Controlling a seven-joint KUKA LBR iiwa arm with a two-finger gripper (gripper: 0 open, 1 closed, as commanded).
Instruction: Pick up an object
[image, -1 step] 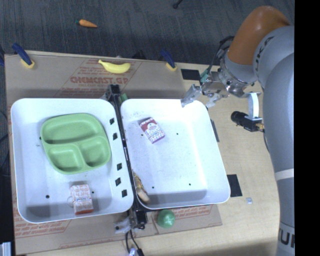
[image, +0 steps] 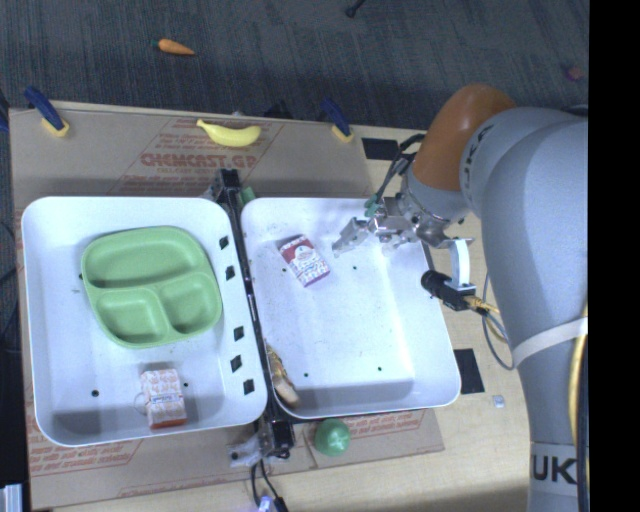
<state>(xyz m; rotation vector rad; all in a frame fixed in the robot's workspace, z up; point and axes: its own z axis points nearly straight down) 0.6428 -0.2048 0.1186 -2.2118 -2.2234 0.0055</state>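
Small red-and-white carton (image: 303, 259) lay flat in right bin (image: 430, 372), upper-left part, tilted, w/ white label panel on red face; nothing touching it. Jaws (image: 352, 236) hung just right of carton, near bin's top edge; open or closed, couldn't tell. Plenty of bare white floor below and right of carton. Tan item (image: 281, 381) sat at bin's lower-left edge by the divider. Left bin (image: 40, 300) carried green sectioned tray (image: 150, 285) and second small carton (image: 163, 396) near front wall. On tabletop (image: 90, 150): yellow banana (image: 229, 131) behind bins, green ball (image: 332, 436) in front.
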